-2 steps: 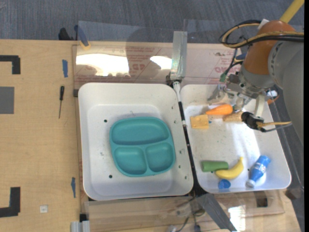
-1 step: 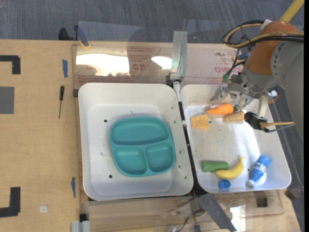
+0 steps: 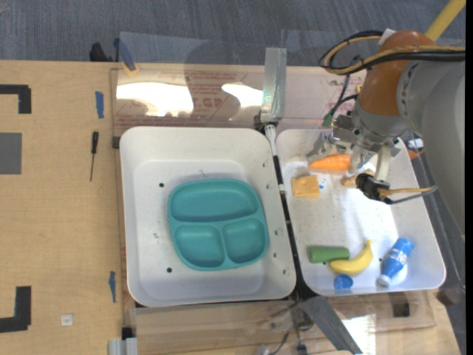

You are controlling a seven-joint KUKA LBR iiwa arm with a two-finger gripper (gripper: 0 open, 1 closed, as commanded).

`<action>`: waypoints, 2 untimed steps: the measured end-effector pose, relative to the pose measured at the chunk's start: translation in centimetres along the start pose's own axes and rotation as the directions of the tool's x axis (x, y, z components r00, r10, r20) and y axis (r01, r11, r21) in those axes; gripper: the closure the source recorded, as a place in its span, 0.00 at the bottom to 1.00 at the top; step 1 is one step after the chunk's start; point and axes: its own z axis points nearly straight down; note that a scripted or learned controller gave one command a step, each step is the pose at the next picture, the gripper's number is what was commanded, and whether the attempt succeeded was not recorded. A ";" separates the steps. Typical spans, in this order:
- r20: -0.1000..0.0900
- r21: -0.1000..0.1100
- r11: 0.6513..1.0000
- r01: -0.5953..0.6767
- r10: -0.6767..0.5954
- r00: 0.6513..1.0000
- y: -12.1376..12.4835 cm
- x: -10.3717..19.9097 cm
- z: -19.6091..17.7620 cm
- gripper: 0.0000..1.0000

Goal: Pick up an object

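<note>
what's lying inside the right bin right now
In the right bin: a carrot beneath the gripper, a cheese wedge, green piece, banana, blue bottle. The arm covers the far corner.

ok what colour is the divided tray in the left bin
Teal, the divided tray; seen clearly in the camera view.

gripper (image 3: 341, 152) over right bin (image 3: 421, 220) at carrot (image 3: 329, 164); cheese (image 3: 305, 187), banana (image 3: 355, 261), bottle (image 3: 395, 261) there too; teal tray (image 3: 217, 222) in left bin (image 3: 140, 198)

One fixed camera looks down at a slant on both white bins (image 3: 277, 198) from above.
</note>
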 end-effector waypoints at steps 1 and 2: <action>0.000 0.001 1.000 -0.024 0.024 1.000 0.5 -0.8 1.8 0.00; 0.003 0.013 1.000 -0.029 0.029 1.000 0.3 -1.1 0.9 1.00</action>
